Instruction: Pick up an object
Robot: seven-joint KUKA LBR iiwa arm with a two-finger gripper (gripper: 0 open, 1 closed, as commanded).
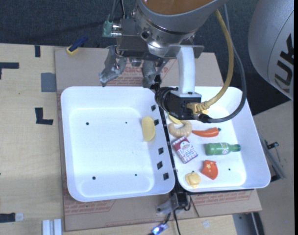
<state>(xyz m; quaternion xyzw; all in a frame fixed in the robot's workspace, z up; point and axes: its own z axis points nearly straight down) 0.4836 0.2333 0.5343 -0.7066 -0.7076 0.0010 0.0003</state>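
From my seat the gripper (131,75) hung over the far rim of the left bin (78,99), its two grey fingers spread well apart with nothing between them, one tip toward the bin's outer back edge and the other near the divider. The nearest thing to lift was the pale yellow piece (148,129), lying inside the left bin hard by its right wall, toward the near side of the fingers and a little to their right. Its long axis ran roughly front to back along that wall, so I judged the fingers would have to straddle it across its short width, coming forward and down; the wall beside it left little room for the right-hand finger. The other candidates sat in the right bin (247,173), beyond the divider: a tan ring (180,129), a red chilli (206,131), a green bottle (221,149), a red-and-white packet (185,150), a red wedge (210,169) and a small yellow lump (192,179). All lay farther from the fingers, and the black cable-fed unit (181,103) crowded the ring, so I counted the yellow piece the likelier target.
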